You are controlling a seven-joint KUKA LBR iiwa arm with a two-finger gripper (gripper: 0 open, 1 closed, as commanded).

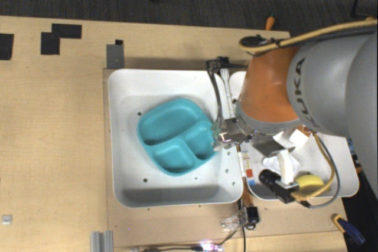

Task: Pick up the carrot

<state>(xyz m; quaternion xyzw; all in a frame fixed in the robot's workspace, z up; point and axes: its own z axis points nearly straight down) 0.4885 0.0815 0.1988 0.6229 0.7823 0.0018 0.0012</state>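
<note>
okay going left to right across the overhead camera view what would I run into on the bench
Black markings on the bench top → left white bin → teal divided tray → robot arm with its orange band → yellow object in the right bin.

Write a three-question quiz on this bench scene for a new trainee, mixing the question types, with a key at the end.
1. True or false: the teal divided tray lies in the left bin.
2. Multiple choice: the arm hangs mostly over
A. the left bin
B. the right bin
C. the bare bench
3. Fill in: the band on the arm above the wrist is ____.

Key
1. True. The tray sits inside the left bin, near its right wall.
2. B. The arm's bulk covers much of the right bin, where a yellow object lies near the front.
3. Orange.
</note>
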